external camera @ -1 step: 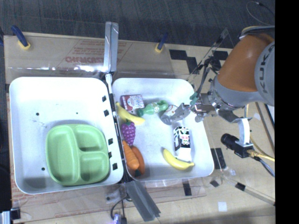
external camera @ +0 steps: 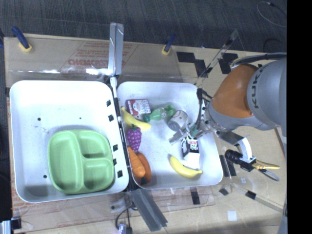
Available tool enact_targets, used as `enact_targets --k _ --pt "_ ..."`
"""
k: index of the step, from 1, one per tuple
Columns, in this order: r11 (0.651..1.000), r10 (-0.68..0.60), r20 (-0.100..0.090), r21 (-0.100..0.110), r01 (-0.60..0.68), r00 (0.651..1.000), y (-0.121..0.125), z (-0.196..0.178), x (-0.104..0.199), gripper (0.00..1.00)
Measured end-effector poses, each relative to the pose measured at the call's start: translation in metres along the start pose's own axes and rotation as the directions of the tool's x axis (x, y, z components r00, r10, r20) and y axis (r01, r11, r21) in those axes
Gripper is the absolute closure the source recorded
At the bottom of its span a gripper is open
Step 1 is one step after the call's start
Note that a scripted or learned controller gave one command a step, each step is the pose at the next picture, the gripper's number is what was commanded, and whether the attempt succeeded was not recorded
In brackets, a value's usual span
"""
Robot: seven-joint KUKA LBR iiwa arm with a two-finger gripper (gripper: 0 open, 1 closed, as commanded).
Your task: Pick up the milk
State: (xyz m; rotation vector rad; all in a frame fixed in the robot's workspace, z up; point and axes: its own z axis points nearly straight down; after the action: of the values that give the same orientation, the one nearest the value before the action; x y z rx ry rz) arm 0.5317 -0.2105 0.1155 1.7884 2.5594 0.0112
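Pincer (external camera: 186, 134) touches the milk (external camera: 192, 150); its grip state is unclear, blurred.

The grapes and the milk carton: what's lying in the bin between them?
In the camera view, just bare white bin floor lies between the purple grapes and the milk carton.

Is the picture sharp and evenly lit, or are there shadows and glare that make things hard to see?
Camera view: soft overall, small labels unreadable; bright white bins look nearly washed out; a dim shadow lies beside the green tray; the gripper by the milk is blurry, its fingers indistinct.
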Motion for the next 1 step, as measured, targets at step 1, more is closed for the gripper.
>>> enact_targets --k 1 --pt "1.0 -0.022 0.018 -0.019 0.022 1.0 -0.0111 0.0068 0.0029 0.0"
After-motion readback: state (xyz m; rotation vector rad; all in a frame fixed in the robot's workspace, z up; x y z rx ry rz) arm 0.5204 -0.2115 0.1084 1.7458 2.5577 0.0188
